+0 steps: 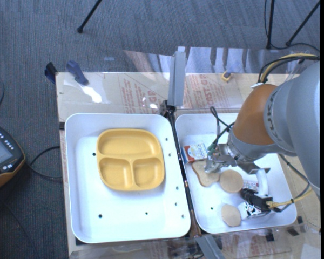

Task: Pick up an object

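In the right bin (205, 124) my gripper (211, 166) is low, right over the upper edge of a flat tan piece (204, 177). A round tan disc (231, 181) lies just to its right. Another tan oval (231, 215) rests near the bin's front edge. A red and white packet (193, 152) lies left of the gripper, partly under the wrist. Nothing is visibly lifted off the bin floor.
The left bin (86, 209) holds a yellow divided plate (130, 159). A grey upright post (177, 82) stands behind the join of the two bins. The arm's bulky grey and orange body (270, 117) covers the right bin's back right part.
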Tool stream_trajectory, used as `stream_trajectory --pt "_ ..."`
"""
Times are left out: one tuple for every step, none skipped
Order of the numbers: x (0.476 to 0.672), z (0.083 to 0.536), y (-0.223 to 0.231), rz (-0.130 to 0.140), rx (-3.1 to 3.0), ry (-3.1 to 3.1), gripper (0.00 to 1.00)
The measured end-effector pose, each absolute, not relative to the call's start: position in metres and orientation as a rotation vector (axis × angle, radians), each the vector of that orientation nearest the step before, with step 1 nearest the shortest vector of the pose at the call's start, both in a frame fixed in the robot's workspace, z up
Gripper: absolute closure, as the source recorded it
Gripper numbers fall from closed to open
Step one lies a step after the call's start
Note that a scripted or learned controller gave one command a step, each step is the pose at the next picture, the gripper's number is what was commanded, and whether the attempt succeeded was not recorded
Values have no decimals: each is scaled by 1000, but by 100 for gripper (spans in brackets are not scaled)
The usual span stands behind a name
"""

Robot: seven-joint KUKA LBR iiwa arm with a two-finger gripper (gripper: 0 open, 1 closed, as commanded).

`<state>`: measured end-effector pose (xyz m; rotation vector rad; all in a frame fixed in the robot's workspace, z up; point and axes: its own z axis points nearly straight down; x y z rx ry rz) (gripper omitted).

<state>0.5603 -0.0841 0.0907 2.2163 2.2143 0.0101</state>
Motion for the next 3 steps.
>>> stream_trajectory --pt "530 91 -158 6 2221 2213 100" --pt "479 90 -90 7 2220 2221 100" --pt "503 189 4 6 2212 2232 100"
